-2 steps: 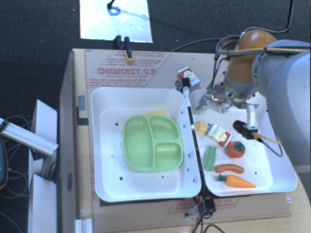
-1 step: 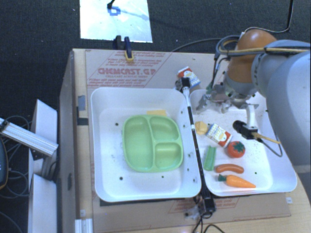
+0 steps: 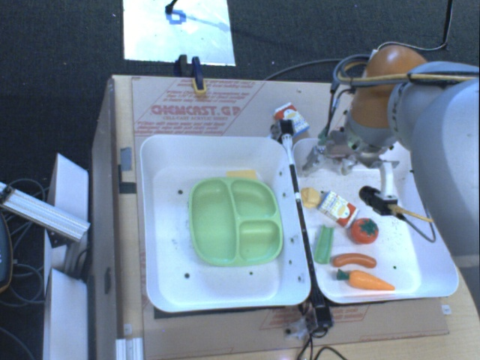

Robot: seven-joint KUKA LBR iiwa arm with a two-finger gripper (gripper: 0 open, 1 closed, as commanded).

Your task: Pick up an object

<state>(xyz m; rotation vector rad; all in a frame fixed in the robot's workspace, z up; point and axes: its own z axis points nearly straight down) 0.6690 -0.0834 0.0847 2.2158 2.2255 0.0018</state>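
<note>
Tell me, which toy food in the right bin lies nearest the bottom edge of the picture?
The orange carrot. It lies just below the red sausage, lower than the tomato.

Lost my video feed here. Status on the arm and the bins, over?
Claw over right bin's far end, nothing seen in it. Tomato, carrot, sausage, carton lying loose. Green tray in left bin.
</note>
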